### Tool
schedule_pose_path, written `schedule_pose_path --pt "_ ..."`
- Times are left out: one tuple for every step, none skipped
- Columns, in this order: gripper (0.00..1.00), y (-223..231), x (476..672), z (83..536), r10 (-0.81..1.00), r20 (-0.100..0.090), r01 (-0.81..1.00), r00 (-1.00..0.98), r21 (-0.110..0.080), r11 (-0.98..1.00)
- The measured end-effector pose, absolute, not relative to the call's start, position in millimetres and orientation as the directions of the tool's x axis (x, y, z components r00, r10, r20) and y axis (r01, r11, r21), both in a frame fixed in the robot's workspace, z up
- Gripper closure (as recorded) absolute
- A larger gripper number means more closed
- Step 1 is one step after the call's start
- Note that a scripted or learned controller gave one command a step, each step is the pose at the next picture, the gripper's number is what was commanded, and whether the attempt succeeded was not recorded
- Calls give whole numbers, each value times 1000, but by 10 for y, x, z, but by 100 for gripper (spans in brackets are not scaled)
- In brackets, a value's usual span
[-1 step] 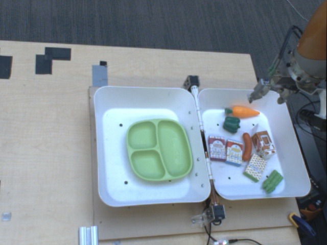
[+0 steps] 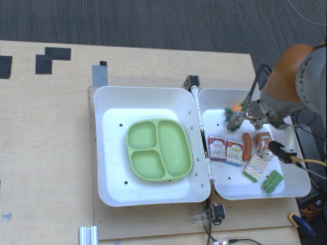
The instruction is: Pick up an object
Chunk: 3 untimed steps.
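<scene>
One fixed camera looks down at a slant from above the bench (image 2: pixel 46 152). Both white bins (image 2: pixel 102 152) sit mid-frame, fairly distant.

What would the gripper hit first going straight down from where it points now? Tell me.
Probably the white floor of the right bin, near the small green and orange item beside the gripper. Depth is unclear from this slant, so it might touch that item first.
</scene>
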<state>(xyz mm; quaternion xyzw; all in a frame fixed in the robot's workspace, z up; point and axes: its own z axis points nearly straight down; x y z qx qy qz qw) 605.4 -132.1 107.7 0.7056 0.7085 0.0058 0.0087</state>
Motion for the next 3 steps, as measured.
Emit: schedule_pose_path --pt "0 -957 5176 867 1000 -1 1000 -1 7 1" --pt "100 -952 5190 971 1000 0 1000 -1 10 1" --pt "100 -302 5568 1850 1000 1 1000 -4 4 4"
